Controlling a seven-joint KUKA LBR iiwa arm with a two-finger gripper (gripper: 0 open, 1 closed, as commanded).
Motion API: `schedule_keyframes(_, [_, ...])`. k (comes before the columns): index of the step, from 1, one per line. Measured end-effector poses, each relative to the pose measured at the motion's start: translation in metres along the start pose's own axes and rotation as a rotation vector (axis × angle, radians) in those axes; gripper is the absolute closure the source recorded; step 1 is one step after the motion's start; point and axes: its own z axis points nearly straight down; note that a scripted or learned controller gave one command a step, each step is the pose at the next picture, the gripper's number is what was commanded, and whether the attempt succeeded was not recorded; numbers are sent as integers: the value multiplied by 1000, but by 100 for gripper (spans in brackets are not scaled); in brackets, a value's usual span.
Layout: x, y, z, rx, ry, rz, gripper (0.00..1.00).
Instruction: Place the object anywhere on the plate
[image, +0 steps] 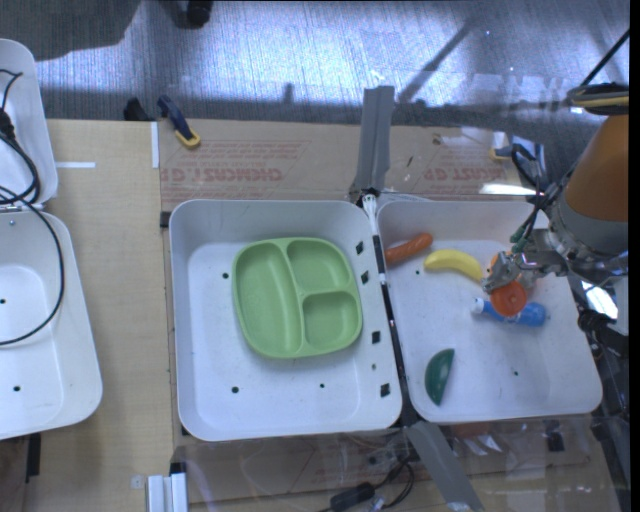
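A green plate (295, 297) with three compartments lies in the left bin (200, 330). The right bin (500, 385) holds an orange sausage-like piece (408, 248), a yellow banana (453, 263), a dark green piece (438, 374) and a blue tube-like object (528, 315). On the tube's left part rests a round orange-red piece (509, 299). My gripper (508, 272) hangs low at the right side of the right bin, directly over the orange-red piece and just right of the banana. Whether it touches that piece is not visible.
The divider between the two bins (382, 290) runs between the plate and the objects. A white tub with a black cable (30, 300) stands at the far left. Cables and a bracket (525, 160) sit behind the right bin.
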Motion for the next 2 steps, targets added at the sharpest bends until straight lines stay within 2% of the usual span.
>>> schedule_keyframes(1, [95, -10, -46, 0, 0, -43, 100])
schedule_keyframes(2, [173, 53, -3, 0, -1, -110, 100])
